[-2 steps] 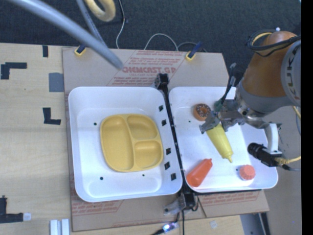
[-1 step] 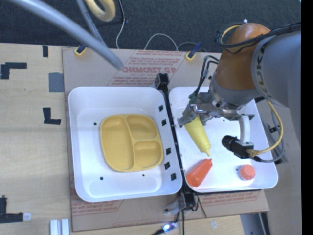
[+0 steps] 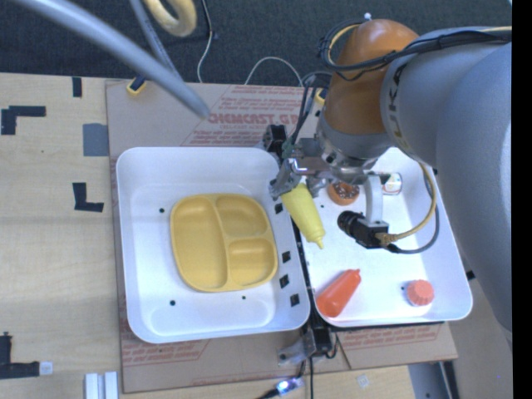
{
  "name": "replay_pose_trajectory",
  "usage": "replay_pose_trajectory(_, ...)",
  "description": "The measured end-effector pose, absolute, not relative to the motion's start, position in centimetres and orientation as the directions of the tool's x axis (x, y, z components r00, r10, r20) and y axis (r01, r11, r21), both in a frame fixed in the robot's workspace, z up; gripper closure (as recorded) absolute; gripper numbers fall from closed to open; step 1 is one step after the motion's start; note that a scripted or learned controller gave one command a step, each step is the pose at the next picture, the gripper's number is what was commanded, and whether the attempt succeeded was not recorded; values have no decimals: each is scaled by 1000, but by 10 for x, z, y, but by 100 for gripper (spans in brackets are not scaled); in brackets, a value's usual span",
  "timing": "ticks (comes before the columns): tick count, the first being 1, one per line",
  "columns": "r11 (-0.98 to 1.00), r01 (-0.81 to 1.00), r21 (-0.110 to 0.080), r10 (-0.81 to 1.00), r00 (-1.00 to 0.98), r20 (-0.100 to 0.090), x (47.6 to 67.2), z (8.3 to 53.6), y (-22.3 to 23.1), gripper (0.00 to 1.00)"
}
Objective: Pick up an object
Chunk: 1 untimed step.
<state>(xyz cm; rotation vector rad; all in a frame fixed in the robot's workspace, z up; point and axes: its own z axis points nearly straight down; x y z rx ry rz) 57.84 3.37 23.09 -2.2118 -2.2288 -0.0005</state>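
Note:
My gripper point(image 3: 287, 183) hangs over the divide between the two bins, at the upper left corner of the right bin point(image 3: 445, 260). Its fingers are closed on the upper end of a yellow tapered object point(image 3: 305, 216), which slants down and to the right from them, over the right bin's left rim. A red-orange bottle-shaped object point(image 3: 338, 292) lies near the right bin's front edge. A small orange round piece point(image 3: 418, 291) sits at its front right.
A yellow divided plate point(image 3: 223, 241) lies in the middle of the left bin point(image 3: 137, 248). A small brown-orange round thing point(image 3: 342, 193) and a pale shiny item point(image 3: 391, 183) sit under the wrist at the back of the right bin. The arm covers the upper right.

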Motion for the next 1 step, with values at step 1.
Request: replay_pose_trajectory(1, 6, 1000, -2, 1000, -6, 0, 597, 217, 84, 100)
